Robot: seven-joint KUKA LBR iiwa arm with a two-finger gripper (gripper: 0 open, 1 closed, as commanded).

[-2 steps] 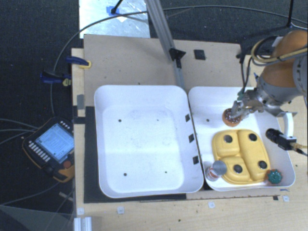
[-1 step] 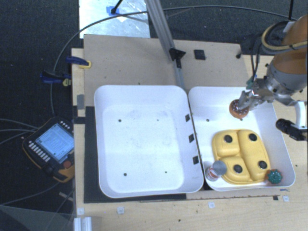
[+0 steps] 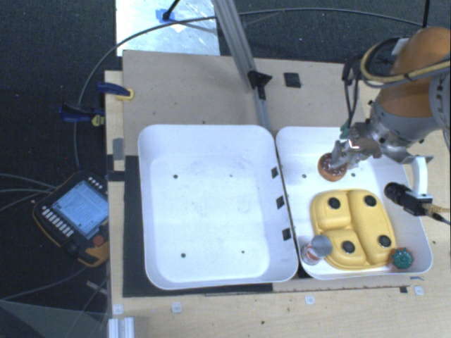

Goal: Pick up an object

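**Claw over brown disc, right bin**

Worktop (image 3: 197, 90) carried two white bins side by side. Left bin (image 3: 158, 259) sat beside the right bin (image 3: 296, 146), rims touching. Arm (image 3: 416, 83) reached in from the right, wrist down over the right bin's far half. Yellow moulded tray (image 3: 366, 224) with dark round spots lay in that bin's near half. Claw (image 3: 341, 162) was directly above a small brown round disc (image 3: 328, 167), at or touching it; finger spread could not be told. Grey knob (image 3: 320, 246) lay against the tray's near-left corner. Teal ball (image 3: 402, 259) sat at its near-right corner.
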